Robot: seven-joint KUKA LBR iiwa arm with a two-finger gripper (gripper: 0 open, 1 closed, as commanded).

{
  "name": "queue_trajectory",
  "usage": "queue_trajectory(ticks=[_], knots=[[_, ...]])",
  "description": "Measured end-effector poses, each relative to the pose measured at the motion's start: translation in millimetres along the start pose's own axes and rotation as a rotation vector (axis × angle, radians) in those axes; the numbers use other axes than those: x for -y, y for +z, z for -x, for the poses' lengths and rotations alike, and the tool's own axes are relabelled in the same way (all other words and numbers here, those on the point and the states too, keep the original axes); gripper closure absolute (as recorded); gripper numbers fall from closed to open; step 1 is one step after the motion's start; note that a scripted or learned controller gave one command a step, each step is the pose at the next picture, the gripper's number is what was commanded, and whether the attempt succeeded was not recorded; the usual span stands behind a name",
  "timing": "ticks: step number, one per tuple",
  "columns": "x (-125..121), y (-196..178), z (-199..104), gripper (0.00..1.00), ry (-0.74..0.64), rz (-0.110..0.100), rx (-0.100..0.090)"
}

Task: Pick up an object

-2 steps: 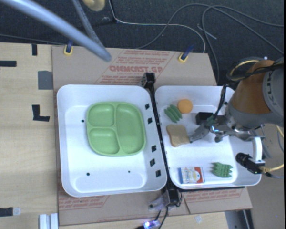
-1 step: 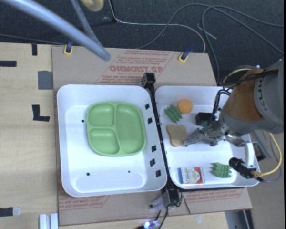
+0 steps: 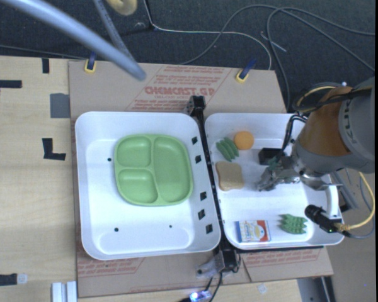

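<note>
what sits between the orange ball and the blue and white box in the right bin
In the camera view, a tan sponge lies between the orange ball and the box, with bare bin floor below it.

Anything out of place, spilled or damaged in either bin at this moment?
Nothing stands out. The green divided plate lies flat in the left bin; the small objects in the right bin lie apart and intact, with the gripper low among them.

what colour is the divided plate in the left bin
Light green; the divided plate shows clearly in the camera view.
</note>
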State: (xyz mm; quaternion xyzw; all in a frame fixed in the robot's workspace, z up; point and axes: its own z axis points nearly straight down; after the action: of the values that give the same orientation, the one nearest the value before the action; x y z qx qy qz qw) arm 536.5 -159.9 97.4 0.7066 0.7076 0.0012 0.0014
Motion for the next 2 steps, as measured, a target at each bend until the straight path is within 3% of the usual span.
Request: queue_trajectory(ticks=[2], knots=[[-14.5, -114.3, 4.7, 1.00, -0.001, 0.001, 0.001]])
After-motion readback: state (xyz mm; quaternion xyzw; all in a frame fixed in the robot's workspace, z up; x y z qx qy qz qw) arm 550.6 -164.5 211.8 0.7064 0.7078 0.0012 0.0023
